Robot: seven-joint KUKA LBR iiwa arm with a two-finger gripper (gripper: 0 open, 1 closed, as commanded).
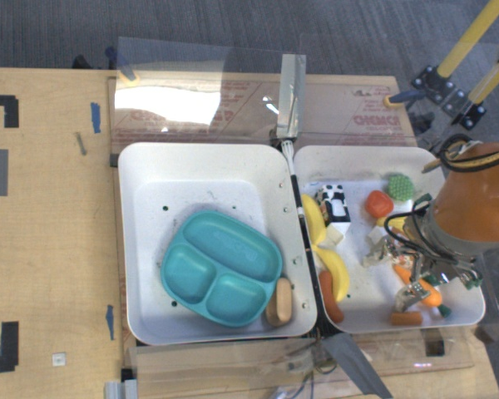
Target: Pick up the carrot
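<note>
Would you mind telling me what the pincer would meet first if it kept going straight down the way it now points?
Probably the carrot: the pincer points down into the right bin with the small orange piece right at its tips. Depth is unclear from this slanted view, so it might land on the bin floor just beside it.

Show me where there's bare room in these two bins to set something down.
Left bin: bare floor along the back and left of the teal plate. Right bin: a small bare patch between the bananas and the gripper. Its front right is crowded.
</note>
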